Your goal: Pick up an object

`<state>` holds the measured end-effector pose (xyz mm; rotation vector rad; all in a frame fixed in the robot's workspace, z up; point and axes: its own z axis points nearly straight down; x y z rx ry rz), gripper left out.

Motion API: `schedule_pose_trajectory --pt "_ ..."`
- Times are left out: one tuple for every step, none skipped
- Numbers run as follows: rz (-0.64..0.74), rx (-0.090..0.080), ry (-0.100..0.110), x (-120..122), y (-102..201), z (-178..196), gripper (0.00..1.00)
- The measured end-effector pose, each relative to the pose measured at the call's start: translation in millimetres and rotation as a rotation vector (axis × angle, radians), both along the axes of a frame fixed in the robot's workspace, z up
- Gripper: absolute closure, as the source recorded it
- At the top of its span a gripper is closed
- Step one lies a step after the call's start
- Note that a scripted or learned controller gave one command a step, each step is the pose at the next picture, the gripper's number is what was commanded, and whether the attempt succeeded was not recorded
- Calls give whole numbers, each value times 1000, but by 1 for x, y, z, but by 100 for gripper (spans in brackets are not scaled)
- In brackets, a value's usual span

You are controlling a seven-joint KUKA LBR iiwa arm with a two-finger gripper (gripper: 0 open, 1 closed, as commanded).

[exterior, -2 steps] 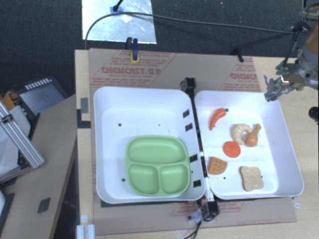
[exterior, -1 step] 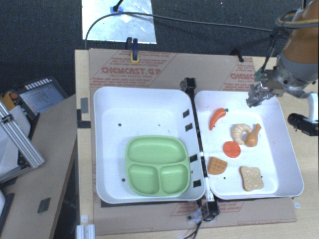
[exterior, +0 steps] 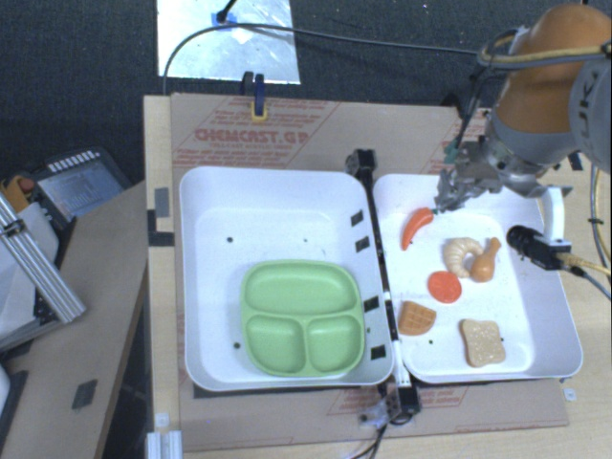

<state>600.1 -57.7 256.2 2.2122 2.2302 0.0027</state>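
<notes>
The right bin (exterior: 545,304) holds several toy foods. A curved orange-red pepper (exterior: 416,226) lies at its upper left. Around the middle are a cream shrimp-like piece (exterior: 463,253), a brown drumstick (exterior: 487,260) touching it, and a red round slice (exterior: 444,286). Near the front lie an orange waffle-like piece (exterior: 417,317) and a slice of bread (exterior: 482,341). My gripper (exterior: 447,202) hangs low over the bin's back left part, just up and right of the pepper's tip. I see nothing held in it.
A green three-compartment plate (exterior: 304,318) sits in the front of the left bin (exterior: 220,228). A black ridge (exterior: 375,256) divides the two bins. A black cable connector (exterior: 534,246) on the arm hangs over the right bin's right side.
</notes>
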Motion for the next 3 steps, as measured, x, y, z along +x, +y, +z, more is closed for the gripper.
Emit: schedule_pose_trajectory --pt "1 0 1 7 55 -13 100" --pt "1 1 2 7 104 -26 100" --pt "0 0 1 6 160 -37 100"
